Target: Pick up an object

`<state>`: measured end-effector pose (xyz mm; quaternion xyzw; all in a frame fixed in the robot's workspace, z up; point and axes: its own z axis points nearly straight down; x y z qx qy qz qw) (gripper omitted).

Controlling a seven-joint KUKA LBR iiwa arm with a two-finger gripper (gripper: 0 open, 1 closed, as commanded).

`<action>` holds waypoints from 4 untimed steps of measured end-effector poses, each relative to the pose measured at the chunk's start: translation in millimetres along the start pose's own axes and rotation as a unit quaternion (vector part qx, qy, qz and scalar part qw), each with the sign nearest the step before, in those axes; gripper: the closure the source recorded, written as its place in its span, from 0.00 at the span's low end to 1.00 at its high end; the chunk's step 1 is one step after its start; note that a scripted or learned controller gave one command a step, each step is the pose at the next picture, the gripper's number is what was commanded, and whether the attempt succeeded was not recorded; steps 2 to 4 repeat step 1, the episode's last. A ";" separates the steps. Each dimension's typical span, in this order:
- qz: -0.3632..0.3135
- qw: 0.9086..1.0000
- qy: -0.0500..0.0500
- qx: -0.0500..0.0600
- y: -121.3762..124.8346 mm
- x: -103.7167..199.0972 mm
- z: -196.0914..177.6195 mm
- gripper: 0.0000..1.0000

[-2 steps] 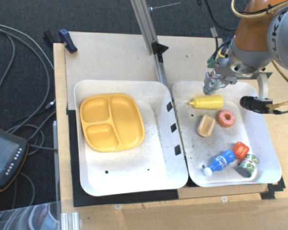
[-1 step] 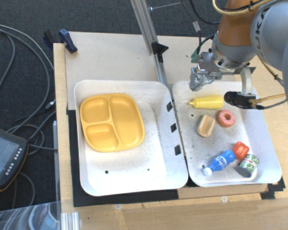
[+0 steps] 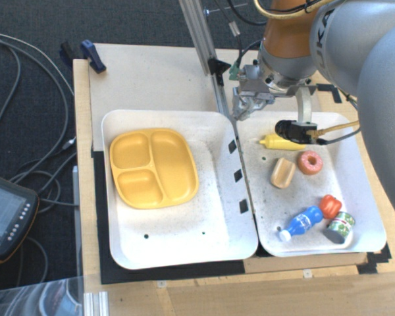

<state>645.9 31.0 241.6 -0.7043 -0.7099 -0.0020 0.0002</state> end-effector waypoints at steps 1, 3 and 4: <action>0.001 1.000 0.000 0.000 16.8 50.5 1.1 1.00; 0.001 1.000 0.000 0.000 16.8 50.5 1.1 1.00; 0.001 1.000 0.000 0.000 16.8 50.5 1.1 1.00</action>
